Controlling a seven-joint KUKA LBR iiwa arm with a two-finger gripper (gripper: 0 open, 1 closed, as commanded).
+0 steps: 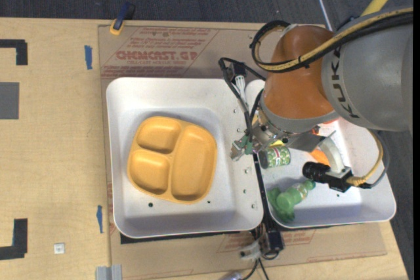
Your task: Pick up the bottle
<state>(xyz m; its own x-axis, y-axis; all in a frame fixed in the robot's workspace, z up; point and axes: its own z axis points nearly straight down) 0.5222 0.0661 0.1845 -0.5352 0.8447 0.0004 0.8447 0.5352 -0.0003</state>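
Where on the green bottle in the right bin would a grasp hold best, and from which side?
Probably across the body of the green bottle, from above. It lies on its side, slanting from its wide base near the bin's front left corner up toward the right, so the claw would close across its narrow width. The right bin wall crowds the base, so mid-body looks safer.

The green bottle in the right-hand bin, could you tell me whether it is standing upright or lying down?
Lying down: the green bottle rests on its side on the right bin floor, its length running diagonally.

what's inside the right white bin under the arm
Visible in the right shallow white bin: a green plastic bottle, a small green-labelled can and something orange. The grey arm covers the bin's far half.
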